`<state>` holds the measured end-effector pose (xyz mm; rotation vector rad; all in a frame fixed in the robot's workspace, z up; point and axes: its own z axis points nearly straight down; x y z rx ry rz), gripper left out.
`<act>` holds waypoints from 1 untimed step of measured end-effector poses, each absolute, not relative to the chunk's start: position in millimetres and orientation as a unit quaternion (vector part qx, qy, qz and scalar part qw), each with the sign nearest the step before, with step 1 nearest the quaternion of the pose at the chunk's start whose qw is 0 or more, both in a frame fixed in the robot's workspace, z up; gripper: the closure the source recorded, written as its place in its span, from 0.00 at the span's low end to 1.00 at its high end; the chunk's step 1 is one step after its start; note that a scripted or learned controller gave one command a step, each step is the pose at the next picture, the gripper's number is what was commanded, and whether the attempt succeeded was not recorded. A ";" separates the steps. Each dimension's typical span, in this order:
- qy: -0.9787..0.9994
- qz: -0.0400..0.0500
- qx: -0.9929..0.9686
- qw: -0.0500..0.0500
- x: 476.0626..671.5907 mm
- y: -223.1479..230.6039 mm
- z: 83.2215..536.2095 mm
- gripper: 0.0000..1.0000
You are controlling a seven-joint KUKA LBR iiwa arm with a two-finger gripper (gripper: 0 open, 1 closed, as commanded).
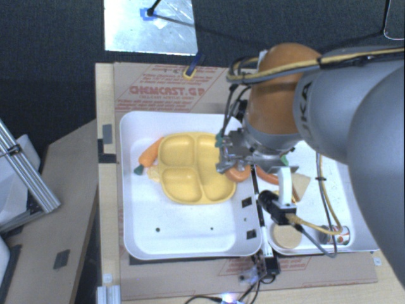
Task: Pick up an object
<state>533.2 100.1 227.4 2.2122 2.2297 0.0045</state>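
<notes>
pincer [226, 159] above yellow plate [188, 168]

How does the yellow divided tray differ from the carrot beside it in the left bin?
The yellow divided tray is broad, flat and pale yellow, with compartments; the carrot is slim, tapered and orange with a green end. The tray sits mid-bin, its right edge under the gripper; the carrot lies slanted at the tray's upper-left edge, away from the gripper. Both rest in the left bin.
</notes>
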 end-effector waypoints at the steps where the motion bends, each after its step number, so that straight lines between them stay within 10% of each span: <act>1: 0.709 0.001 0.705 -0.001 521.2 110.2 233.5 1.00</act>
